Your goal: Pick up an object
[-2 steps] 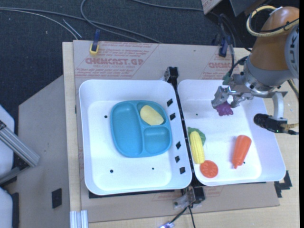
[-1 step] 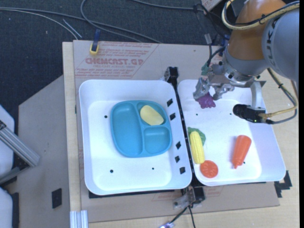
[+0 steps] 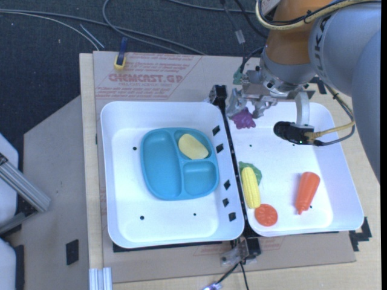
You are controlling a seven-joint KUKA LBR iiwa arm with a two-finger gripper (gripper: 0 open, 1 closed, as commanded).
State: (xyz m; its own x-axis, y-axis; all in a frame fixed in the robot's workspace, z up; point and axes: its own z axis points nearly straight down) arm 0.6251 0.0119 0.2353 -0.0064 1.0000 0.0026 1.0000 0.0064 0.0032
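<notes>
My gripper point(image 3: 245, 110) hangs over the far left corner of the right bin point(image 3: 338, 162), close to the divider between the bins. A small purple toy, like a bunch of grapes point(image 3: 243, 121), shows between its metal fingers point(image 3: 233, 106), which are closed on it. Whether the toy is off the bin floor I cannot tell. Further toys lie in the right bin: a yellow corn cob point(image 3: 250, 186) on a green leaf point(image 3: 258, 173), a red tomato slice point(image 3: 266, 214) and an orange carrot point(image 3: 306, 191).
The left bin point(image 3: 121, 162) holds a blue divided plate point(image 3: 163, 168) with a yellow toy point(image 3: 193, 146) in its far compartment. A black device with a cable point(image 3: 293, 131) hangs from the wrist over the right bin. The arm covers the far right.
</notes>
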